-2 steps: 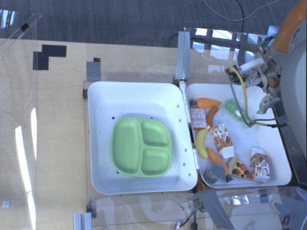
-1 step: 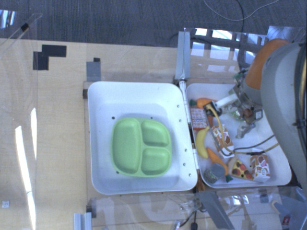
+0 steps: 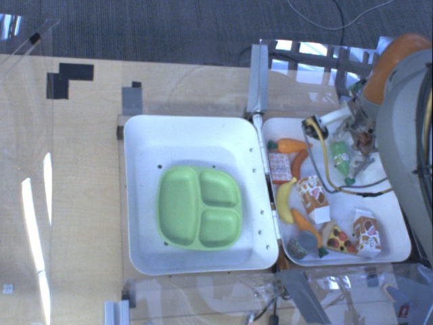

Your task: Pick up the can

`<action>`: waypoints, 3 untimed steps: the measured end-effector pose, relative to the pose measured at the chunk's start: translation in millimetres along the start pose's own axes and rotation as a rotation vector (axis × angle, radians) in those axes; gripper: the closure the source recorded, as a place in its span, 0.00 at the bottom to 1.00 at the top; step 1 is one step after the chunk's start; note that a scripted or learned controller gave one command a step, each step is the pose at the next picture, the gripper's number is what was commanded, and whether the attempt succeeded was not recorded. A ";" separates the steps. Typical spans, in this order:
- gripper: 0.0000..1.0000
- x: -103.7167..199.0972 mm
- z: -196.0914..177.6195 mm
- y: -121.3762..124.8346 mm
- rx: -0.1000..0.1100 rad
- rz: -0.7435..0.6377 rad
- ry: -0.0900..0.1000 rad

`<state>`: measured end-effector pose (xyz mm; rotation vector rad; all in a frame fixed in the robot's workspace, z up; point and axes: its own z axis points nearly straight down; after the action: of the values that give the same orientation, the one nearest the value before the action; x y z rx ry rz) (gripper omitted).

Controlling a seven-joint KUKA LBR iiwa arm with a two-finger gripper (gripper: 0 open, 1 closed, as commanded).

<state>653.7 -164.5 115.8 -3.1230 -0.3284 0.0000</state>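
Can (image 3: 279, 164), red-and-white labelled, lies beside the banana (image 3: 285, 201); claw (image 3: 356, 144) too obscured to judge its opening.

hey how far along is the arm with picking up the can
Done: the arm's gripper has reached over the right bin. In hand: nothing visibly held. Left: the whole pick; a grey object that may be the can lies at the bin's near edge, well away from the gripper.

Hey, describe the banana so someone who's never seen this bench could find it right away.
Look in the right bin, the one crowded with toy food. Along its left side, beside the divider, lies the banana, running top to bottom. It is the only plain yellow, curved piece there; the carrot above it is orange.
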 end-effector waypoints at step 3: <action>1.00 -3.8 21.7 20.1 0.003 -0.028 0.005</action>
<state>654.2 -184.9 94.0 -3.1145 -0.3717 -0.0069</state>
